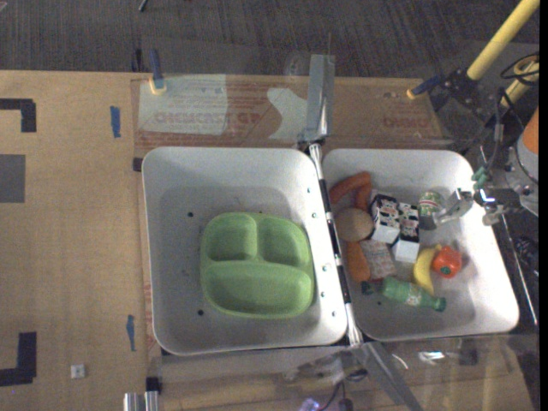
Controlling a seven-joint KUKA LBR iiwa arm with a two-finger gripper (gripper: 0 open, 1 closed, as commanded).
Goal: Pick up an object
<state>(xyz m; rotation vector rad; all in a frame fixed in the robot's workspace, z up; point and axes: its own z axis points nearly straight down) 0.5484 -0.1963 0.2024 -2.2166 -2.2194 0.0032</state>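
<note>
Nothing is lifted yet; the pick remains to be done. Nearest in the right bin [492,311] lies a smooth green bottle [411,295], then a yellow banana [423,268] and rounded orange fruit [446,262], glossy cartons [395,216], a sausage [350,187]. The gripper [467,202] hovers at the far-right rim; I cannot tell its grip

green tray [255,264] | white bins [163,229] | green bottle [409,294] | yellow banana [424,268] | orange hotdog [351,188]
</note>
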